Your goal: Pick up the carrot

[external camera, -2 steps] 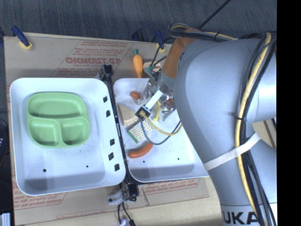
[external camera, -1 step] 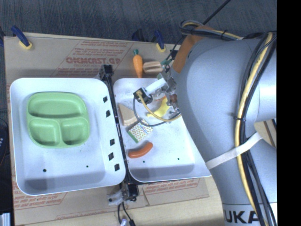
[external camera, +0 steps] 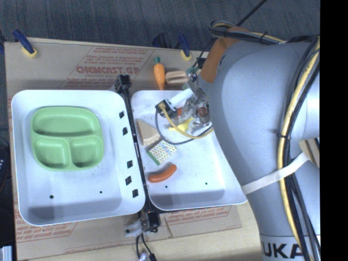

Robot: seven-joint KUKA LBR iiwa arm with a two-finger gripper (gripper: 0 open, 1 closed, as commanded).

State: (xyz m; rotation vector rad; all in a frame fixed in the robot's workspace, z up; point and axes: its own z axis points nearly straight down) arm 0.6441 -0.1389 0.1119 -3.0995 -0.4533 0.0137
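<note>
Big grey arm (external camera: 261, 124) hogs the right bin (external camera: 217, 189), end effector (external camera: 193, 110) low inside it (can't tell its grip state), while the carrot (external camera: 159, 75) sits outside on the desk (external camera: 81, 64), probably just beyond easy reach.

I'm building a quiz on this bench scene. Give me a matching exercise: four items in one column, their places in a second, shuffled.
Things:
1. carrot
2. green divided plate
3. sausage
4. gripper

Places:
A. inside the left bin
B. on the cardboard behind the right bin
C. over the back of the right bin
D. toward the front of the right bin

Pairs: 1-B, 2-A, 3-D, 4-C
</note>
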